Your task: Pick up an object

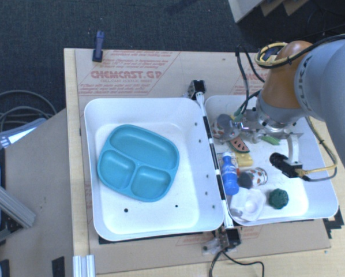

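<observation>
The right bin holds several small things: a blue bottle, a watermelon-slice toy, a dark green lump, a clear cup and a grey round piece. My gripper hangs under the orange-banded wrist over the far part of this bin, just above the watermelon slice and beside the grey piece. Its tips are hidden by the wrist body and cables.
The left bin bears a blue divided plate. A ridge with clamps divides the two bins. A black fitting on a yellow cable hangs over the right bin. A small blue object lies on the cardboard at the far left.
</observation>
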`<state>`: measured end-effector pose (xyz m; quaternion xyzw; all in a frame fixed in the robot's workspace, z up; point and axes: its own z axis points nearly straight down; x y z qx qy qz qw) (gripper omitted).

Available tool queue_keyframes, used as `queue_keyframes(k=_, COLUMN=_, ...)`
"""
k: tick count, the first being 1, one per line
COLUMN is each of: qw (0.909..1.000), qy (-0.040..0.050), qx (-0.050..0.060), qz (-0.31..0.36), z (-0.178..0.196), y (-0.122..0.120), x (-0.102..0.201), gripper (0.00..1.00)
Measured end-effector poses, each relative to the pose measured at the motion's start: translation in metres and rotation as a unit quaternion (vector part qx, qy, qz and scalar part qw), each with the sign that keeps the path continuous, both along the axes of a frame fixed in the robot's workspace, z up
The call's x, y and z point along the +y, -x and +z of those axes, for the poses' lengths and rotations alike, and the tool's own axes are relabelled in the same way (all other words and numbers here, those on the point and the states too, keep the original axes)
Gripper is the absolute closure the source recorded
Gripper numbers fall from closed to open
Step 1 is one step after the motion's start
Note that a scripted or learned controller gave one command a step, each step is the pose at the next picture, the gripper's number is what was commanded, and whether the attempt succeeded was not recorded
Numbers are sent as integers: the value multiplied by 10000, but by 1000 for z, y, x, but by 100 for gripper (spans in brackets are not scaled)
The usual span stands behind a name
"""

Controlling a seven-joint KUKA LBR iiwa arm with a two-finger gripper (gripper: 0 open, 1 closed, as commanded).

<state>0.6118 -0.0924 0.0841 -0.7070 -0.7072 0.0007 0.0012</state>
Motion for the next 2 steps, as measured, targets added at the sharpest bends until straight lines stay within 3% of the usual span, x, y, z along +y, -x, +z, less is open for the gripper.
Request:
queue_keyframes(k=1, qw=10000, qy=6, qx=-15, qz=0, z=11, y=-1, x=0, gripper=100)
queue_keyframes(k=2, qw=10000, qy=0, qx=-23, qz=6, z=101, y=31, x=59, gripper=100)
